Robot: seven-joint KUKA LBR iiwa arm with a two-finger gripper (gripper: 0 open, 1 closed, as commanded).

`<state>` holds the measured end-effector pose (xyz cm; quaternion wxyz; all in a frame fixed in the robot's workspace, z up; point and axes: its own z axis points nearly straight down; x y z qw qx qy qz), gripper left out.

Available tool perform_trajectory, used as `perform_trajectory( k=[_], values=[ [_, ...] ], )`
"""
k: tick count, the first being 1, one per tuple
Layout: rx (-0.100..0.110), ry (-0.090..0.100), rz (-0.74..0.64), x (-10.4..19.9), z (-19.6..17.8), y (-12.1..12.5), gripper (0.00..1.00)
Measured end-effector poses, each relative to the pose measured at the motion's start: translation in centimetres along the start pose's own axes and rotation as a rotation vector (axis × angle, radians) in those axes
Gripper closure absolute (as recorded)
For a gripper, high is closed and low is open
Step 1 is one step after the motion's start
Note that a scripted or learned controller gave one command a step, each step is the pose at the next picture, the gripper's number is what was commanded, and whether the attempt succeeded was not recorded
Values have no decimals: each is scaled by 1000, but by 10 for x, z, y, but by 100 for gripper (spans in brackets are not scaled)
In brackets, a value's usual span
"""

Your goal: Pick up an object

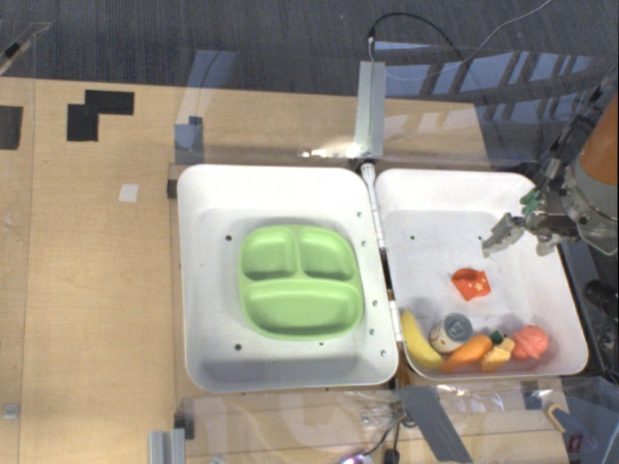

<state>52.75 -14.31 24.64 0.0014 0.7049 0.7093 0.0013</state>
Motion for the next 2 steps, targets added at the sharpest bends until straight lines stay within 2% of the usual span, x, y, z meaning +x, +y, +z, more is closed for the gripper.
perform_trajectory(
  k=[1,2],
  values=[
    [2,0,56,7,80,9,0],
    [-11,-2,26,-4,157,36,0]
  ],
)
